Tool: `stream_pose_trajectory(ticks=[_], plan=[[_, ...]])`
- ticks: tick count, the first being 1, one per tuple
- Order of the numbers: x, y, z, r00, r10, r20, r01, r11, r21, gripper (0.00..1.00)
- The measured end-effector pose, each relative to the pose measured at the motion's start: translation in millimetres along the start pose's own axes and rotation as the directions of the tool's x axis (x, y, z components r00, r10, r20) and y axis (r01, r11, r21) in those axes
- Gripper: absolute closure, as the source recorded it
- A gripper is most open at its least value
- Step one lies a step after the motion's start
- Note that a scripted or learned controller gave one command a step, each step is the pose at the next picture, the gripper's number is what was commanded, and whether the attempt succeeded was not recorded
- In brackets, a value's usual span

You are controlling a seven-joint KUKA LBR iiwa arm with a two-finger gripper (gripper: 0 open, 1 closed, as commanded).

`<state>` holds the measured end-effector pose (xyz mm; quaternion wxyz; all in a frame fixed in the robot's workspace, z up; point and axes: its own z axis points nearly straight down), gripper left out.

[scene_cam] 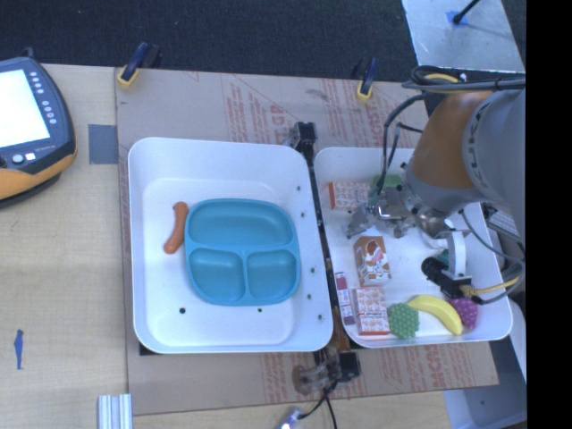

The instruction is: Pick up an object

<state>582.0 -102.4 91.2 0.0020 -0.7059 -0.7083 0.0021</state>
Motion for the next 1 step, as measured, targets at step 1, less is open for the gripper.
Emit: stream_pose_trajectory(ticks=[1], plan=[[-1.1, -0.3, -10.1, 1.000, 0.000, 0.000, 0.000, 1.000, 0.003, 1.00]])
